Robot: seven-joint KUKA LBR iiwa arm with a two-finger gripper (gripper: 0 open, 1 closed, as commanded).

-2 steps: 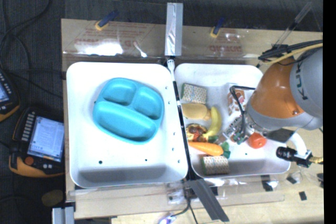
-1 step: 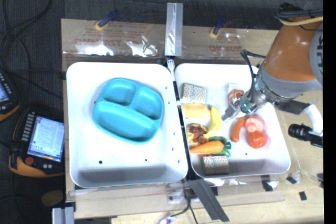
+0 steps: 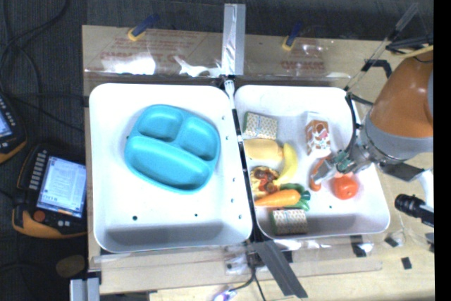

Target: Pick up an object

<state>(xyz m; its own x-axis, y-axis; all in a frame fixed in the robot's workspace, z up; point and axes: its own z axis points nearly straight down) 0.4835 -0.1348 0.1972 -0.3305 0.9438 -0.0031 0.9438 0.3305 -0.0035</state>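
Left bin [image 3: 106,222] holds a divided plate [image 3: 173,146]. Right bin [image 3: 366,218] holds toy food: banana [image 3: 289,160] mid, carrot [image 3: 280,198] in front, tomato [image 3: 344,187] right, beside my gripper [image 3: 337,164].

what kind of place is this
Probably a robotics lab bench for pick tests: a robot arm reaches over two white bins, toy food fills one, and a handheld controller lies beside them.
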